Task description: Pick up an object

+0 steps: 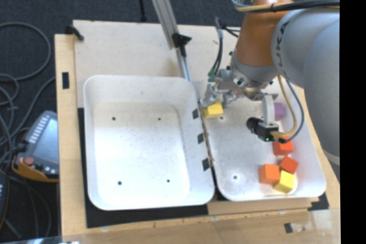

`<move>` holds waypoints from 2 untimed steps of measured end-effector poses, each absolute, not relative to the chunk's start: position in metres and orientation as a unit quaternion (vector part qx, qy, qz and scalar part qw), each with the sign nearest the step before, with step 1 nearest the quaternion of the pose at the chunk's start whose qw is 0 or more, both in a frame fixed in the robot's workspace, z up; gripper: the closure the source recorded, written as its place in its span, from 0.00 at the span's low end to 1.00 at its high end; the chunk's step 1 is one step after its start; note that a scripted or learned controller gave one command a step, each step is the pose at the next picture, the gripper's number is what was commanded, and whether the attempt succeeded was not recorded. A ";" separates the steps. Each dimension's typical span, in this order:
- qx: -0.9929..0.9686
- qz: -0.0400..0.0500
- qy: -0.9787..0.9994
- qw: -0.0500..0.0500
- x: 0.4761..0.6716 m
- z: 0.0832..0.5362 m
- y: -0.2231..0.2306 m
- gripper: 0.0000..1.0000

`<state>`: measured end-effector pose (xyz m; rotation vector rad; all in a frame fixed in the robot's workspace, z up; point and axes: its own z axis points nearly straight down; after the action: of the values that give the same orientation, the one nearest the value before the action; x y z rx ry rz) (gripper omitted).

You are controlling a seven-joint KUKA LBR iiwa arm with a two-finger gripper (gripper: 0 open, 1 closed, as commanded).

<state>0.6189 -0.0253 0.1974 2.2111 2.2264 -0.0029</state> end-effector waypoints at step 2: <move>0.707 0.000 0.707 0.000 0.580 0.234 0.034 0.00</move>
<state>0.5796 0.0344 0.2336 2.2206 2.2223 0.0015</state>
